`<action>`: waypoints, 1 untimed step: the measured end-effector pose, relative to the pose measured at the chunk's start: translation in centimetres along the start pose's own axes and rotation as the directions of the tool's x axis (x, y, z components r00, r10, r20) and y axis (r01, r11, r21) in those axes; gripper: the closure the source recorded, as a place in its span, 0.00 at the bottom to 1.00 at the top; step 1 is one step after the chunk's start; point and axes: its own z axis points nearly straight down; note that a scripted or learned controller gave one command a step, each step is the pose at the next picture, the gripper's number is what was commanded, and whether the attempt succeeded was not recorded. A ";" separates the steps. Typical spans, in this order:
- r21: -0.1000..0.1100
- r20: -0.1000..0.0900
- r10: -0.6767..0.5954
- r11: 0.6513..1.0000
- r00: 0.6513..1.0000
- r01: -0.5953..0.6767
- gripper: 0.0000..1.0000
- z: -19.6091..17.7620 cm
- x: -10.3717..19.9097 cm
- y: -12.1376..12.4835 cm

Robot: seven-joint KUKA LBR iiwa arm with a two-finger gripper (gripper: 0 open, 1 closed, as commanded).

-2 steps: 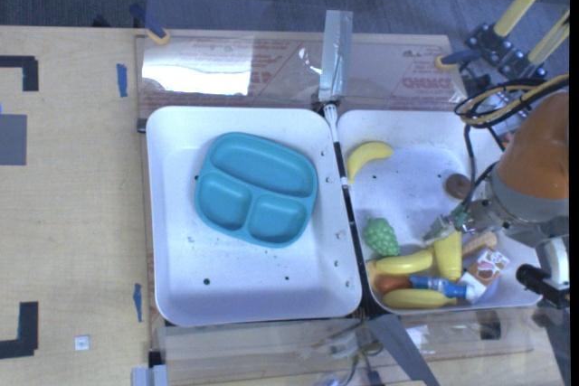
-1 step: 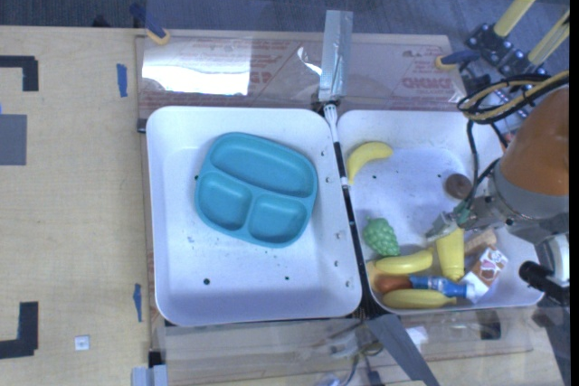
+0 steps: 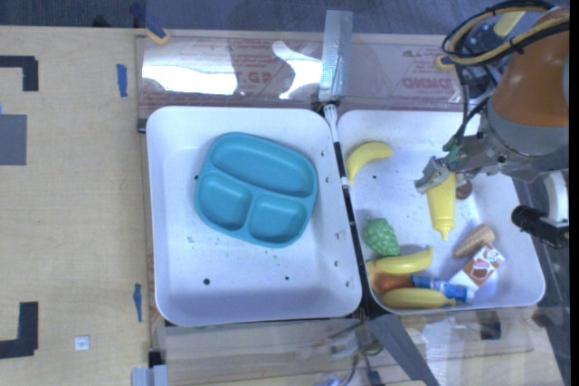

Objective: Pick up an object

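The arm (image 3: 534, 95) reaches in from the right edge of the surface (image 3: 72, 194), its orange band sitting above the wrist, with black and yellow cables looped over it near the right bin's far right corner. Its pincer (image 3: 445, 169) hangs over the right bin (image 3: 525, 285), in the far half, just above the top end of a yellow mustard-style bottle (image 3: 442, 205). The bottle lies directly under the fingertips with its narrow end pointing toward the near rim; whether the fingers are closed on it or merely beside it I cannot tell — the metal parts blur together there.

Other things share the right bin. A yellow banana (image 3: 366, 156) curves near the far left corner, close to the wall between the two bins. A green bumpy piece (image 3: 382, 236) sits by the left wall, and just beside it toward the near rim lie a second yellow banana-like piece (image 3: 405, 263), something red-orange (image 3: 391, 281), and another yellow piece (image 3: 414, 297) along the near edge, with a blue-and-white item (image 3: 452, 289) touching it. A brown bread-like piece (image 3: 474, 240) and a small white carton with a red print (image 3: 484, 265) rest toward the near right corner.

The left bin (image 3: 172, 285) holds a blue divided plate (image 3: 256, 189) — three compartments, lying flat in its far half, slightly turned.
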 end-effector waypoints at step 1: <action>0.004 0.002 0.031 1.000 1.000 -0.031 1.00 -3.6 -0.2 0.2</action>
